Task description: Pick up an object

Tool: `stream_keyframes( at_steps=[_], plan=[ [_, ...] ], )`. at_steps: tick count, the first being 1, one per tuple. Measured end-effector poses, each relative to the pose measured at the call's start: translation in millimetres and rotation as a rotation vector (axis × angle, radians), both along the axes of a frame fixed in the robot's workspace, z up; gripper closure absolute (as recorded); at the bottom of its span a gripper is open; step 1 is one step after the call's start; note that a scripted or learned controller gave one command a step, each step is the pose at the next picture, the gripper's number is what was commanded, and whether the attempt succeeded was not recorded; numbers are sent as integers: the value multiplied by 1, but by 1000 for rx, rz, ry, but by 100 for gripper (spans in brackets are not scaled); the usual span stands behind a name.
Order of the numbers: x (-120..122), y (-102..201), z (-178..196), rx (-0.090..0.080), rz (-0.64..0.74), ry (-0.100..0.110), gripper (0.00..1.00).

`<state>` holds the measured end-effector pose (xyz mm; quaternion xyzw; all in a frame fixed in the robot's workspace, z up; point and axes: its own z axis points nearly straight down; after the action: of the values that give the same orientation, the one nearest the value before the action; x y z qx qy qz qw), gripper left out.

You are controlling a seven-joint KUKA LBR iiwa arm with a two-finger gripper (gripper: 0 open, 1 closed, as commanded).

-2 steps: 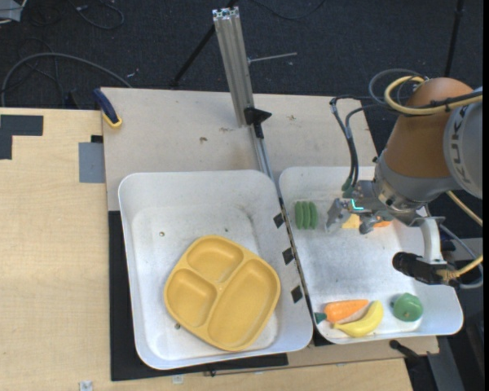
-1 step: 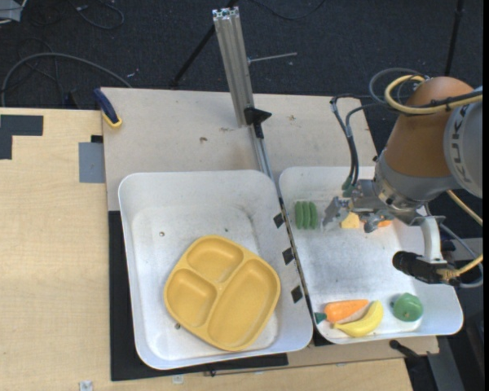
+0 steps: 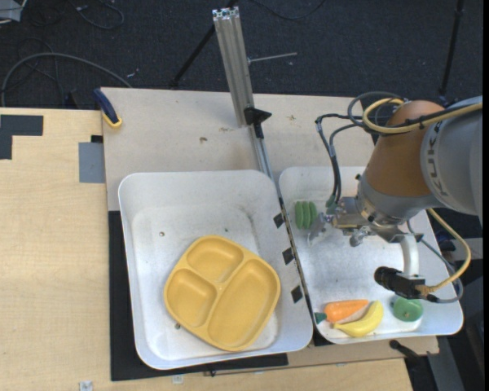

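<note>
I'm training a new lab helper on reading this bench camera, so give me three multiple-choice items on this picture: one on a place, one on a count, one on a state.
1. Where does the yellow divided plate lie?
A. In the left bin
B. In the right bin
C. On the bare bench

2. How many compartments does the plate have?
A. Two
B. Three
C. Five

3. How does the plate sit?
A. Flipped face down
B. Standing on its edge
C. Flat, open side up

Answers:
1 A: the plate rests on the floor of the left bin, while the banana, the carrot and two green items lie in the right bin.
2 B: two small sections and one long section show.
3 C: its raised dividers and hollow sections face the camera.
</note>
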<state>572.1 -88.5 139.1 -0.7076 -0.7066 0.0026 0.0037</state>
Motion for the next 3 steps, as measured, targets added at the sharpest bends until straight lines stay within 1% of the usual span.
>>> stream_keyframes(
  at_steps=[1,2,3],
  plan=[
    [1,-1,-36,-2,2,-11,0],
    [-1,-2,-30,-1,-5,-3,100],
    [-2,-6,13,-2,-4,-9,100]
  ],
)
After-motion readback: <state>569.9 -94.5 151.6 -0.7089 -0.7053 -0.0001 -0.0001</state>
